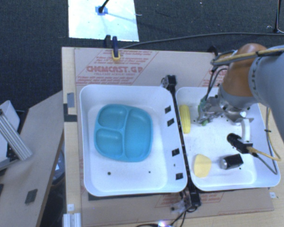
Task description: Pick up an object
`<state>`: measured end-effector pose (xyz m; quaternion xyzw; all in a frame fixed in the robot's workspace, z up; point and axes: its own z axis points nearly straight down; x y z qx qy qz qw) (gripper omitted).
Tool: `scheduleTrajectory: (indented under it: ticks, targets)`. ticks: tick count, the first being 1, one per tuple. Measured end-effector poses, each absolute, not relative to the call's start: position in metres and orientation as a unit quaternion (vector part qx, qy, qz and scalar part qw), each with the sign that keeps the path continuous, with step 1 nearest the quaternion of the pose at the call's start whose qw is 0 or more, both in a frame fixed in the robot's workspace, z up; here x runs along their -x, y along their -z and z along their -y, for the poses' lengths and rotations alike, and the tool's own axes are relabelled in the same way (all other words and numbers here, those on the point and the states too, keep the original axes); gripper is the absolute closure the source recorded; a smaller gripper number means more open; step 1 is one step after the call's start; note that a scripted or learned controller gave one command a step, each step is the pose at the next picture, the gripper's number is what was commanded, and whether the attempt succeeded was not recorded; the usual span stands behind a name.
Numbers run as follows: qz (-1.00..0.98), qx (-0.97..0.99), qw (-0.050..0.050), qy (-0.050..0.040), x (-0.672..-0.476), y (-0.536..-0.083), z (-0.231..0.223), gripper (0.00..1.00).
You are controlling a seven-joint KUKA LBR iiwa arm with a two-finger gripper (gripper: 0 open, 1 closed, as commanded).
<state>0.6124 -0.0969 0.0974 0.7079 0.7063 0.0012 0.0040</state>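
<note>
My gripper [204,114] hangs low over the back left part of the right bin [261,171]. A small green thing [201,122] shows right at its tip; whether it is held I cannot tell. A long yellow piece [184,118] lies along the bin's left wall, just left of the gripper. Near the front of the bin rests a pale yellow chunk [202,165], with a dark, silver-ended cylinder [232,161] to its right.
A blue divided plate [123,132] lies in the left bin [92,174]. A black divider with clips [176,131] runs between the bins. The arm [265,74] reaches in over the right bin's back right corner.
</note>
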Motion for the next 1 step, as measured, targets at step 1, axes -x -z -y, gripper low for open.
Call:
scheduleTrajectory:
  ticks: [1]
  targets:
    - [-0.707, -0.707, 0.002, -0.0014, -0.6121, -0.1413, 0.1008, 1.0]
